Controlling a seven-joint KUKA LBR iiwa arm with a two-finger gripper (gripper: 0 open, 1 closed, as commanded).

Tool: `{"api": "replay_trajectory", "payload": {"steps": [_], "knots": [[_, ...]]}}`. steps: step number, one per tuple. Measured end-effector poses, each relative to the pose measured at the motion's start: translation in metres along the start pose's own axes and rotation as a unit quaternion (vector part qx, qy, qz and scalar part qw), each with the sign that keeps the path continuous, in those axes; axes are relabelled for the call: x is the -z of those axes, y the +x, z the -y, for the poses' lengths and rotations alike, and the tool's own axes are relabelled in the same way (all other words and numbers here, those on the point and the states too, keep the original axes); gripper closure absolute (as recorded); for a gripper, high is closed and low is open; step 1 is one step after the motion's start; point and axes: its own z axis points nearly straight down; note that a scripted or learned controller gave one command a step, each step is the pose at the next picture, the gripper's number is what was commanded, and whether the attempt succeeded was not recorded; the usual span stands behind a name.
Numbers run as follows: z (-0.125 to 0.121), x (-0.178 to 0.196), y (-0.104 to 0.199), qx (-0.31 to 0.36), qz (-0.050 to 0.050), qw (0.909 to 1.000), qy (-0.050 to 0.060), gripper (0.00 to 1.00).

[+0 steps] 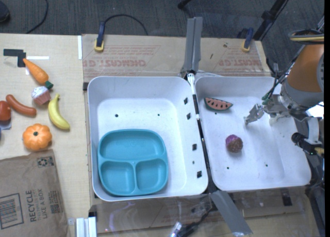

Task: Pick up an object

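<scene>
1. We are counting two white bins sitting side by side: the left bin [98,127] and the right bin [268,174].
2. We are seeing one blue divided tray [133,162] lying in the left bin, toward its near corner, with three compartments.
3. We are finding two small things resting in the right bin: one watermelon slice [218,104] near the far left corner, and one purple ball [234,143] sitting nearer the middle, apart from the slice.
4. On the bench to the left, we are counting one carrot [37,70], one banana [58,113], one pumpkin [37,137], one sausage [20,105] and one cupcake [40,95].
5. The arm is reaching in from the right, its gripper [253,114] hanging over the right bin, right of the slice and beyond the ball, touching neither; we cannot tell how its jaws are standing.
</scene>
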Motion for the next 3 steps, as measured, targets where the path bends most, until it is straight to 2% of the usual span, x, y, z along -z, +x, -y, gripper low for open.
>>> {"api": "replay_trajectory", "payload": {"steps": [1,2,3], "knots": [[-0.066,0.0,0.036,0.002,0.001,1.0,-0.001,0.0],[0.025,-0.001,-0.005,0.001,-0.002,1.0,0.001,0.0],[-0.049,0.0,-0.009,0.006,-0.004,1.0,-0.001,0.0]]}}
